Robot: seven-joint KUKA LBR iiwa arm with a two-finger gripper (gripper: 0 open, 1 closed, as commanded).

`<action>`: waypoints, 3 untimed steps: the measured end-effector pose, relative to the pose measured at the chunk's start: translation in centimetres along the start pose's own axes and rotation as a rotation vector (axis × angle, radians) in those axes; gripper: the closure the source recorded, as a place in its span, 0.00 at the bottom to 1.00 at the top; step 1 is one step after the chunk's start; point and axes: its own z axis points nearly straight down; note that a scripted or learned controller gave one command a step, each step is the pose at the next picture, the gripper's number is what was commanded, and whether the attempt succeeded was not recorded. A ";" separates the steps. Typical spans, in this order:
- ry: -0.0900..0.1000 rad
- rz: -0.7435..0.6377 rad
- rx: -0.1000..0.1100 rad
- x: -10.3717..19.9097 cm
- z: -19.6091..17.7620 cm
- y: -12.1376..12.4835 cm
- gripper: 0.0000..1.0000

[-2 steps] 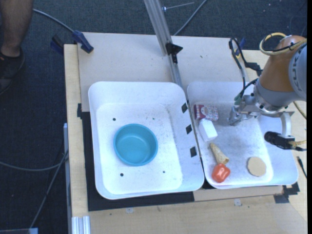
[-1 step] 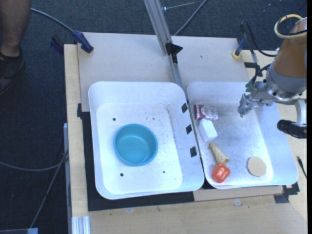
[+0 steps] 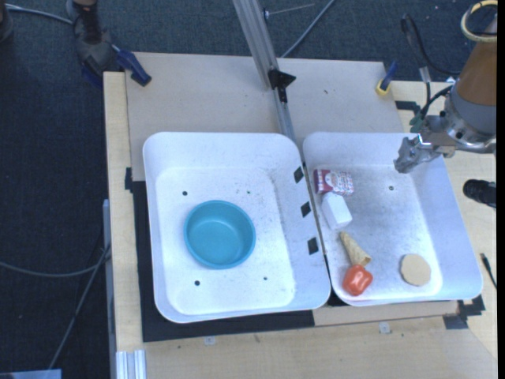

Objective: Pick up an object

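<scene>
Hovering over right bin upper right corner, gripper carries nothing visible. Whether jaws are parted or closed: cannot tell. Candidates lie untouched along bin's left and bottom: red-white packet, white block, cone, red pepper, tan disc. Blue bowl sits in left bin. Task barely begun: descent, grasp, lift all remain.

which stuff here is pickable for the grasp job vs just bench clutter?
Job:
gripper
maroon packet
white block
cone
red pepper
tan disc
blue bowl

Lying about:
metal pole
blue clamp
floor cables
</scene>
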 end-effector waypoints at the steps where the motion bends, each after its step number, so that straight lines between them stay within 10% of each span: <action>1: 0.008 -0.004 0.019 5.5 0.7 -1.2 1.00; 3: 0.008 -0.005 0.025 17.2 1.2 -3.9 1.00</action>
